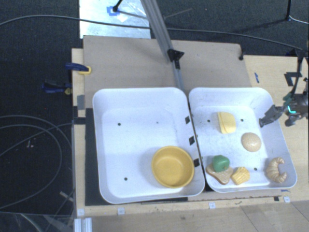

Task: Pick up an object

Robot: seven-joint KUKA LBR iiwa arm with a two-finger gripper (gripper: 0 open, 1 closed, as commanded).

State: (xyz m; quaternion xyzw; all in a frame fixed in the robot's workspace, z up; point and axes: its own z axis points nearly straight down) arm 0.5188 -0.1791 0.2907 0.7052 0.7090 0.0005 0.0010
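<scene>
Bench: pale board, two white bins side by side on dark carpet, cables looping left. Left bin (111,129) holds a yellow bowl (173,166). Right bin (203,100): yellow block (226,122), tan ball (251,142), croissant (276,169), green piece (221,163). Gripper (277,112) at right rim; jaw state unreadable.

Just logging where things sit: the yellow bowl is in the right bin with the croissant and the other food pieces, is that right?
Not quite. The camera view shows the yellow bowl in the left bin, by itself. The croissant and the other food pieces are in the right bin.
</scene>
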